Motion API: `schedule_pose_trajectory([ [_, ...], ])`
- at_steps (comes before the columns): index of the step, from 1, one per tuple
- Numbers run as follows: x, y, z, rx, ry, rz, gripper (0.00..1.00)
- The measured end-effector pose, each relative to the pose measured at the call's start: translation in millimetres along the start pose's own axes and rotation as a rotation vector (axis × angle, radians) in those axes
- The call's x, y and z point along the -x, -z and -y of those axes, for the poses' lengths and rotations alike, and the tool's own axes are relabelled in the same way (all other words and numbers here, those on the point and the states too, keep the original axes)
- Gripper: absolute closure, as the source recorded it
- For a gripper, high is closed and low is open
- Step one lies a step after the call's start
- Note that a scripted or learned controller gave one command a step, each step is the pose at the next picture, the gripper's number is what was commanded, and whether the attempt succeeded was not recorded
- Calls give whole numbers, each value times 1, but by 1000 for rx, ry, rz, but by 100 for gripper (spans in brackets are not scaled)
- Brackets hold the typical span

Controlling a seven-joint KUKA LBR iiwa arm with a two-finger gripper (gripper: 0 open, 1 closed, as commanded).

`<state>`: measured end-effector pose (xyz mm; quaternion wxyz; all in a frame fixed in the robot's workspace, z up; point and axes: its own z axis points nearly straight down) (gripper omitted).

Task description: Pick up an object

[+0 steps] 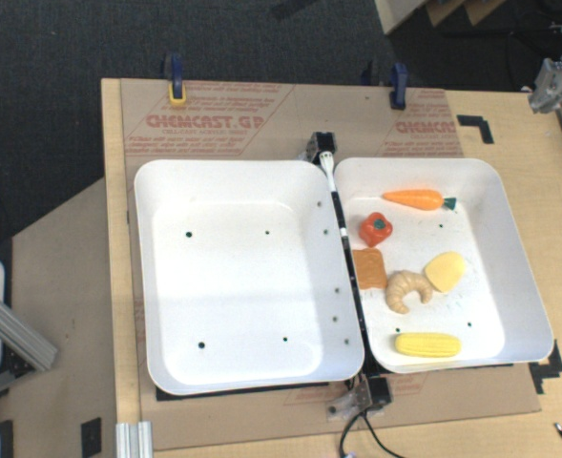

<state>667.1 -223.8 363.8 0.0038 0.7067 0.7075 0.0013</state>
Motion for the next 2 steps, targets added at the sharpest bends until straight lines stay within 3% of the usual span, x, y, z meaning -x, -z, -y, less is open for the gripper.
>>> schedule_pose_trajectory([
  [1,-76,-80,1,-14,6,-8,100],
  [2,-91,-56,0,-2,2,-3,100],
])
